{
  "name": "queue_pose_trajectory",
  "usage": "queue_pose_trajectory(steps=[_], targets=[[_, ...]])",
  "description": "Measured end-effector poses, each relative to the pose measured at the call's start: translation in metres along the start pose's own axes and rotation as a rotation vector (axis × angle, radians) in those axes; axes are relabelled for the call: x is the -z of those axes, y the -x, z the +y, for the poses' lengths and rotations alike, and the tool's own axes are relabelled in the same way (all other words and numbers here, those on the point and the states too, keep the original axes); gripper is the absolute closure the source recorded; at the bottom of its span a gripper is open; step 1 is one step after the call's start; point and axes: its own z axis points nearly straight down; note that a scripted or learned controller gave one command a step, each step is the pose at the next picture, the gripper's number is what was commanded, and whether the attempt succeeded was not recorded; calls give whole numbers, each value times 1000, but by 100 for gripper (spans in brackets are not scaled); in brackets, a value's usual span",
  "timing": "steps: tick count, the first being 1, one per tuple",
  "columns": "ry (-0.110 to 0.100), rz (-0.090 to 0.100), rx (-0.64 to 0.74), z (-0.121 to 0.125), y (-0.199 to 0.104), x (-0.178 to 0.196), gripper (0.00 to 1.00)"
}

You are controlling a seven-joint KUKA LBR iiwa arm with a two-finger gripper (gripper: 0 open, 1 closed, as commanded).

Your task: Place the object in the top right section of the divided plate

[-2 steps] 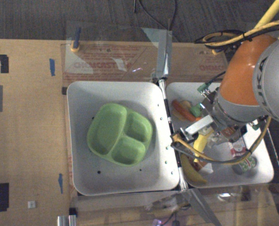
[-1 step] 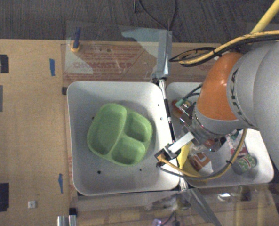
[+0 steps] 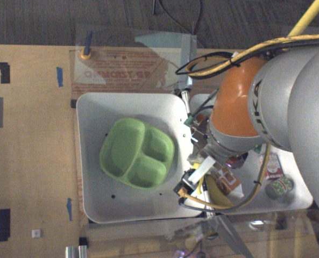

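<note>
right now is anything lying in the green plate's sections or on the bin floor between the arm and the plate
Nothing visible does. The green divided plate has bare sections, and the white bin floor between it and the arm on the right looks bare too.

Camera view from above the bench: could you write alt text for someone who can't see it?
A green divided plate sits in the left white bin, all its sections bare. The grey and orange robot arm reaches in from the right, over the right bin, which holds a jumble of small items including a green can.
</note>
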Motion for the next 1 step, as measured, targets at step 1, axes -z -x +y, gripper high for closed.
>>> queue_pose_trajectory(steps=[1], targets=[[1, 0, 1, -13, -17, 75, 100]])
